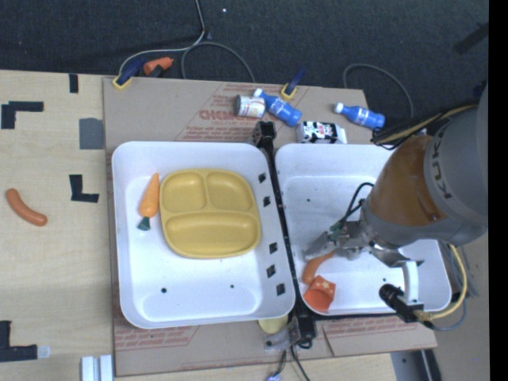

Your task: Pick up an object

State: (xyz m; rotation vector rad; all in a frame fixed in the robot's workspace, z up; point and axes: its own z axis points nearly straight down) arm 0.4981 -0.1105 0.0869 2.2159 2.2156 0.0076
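One fixed camera looks down slantwise on both bins (127, 236), seemingly from moderately high above.

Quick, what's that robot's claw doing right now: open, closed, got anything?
Gripper: down in the right bin, beside an orange object; open or closed, holding or not, cannot be told.

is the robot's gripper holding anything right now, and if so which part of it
Cannot be told. The gripper sits low in the right bin just above an orange object, but no grasp is visible.
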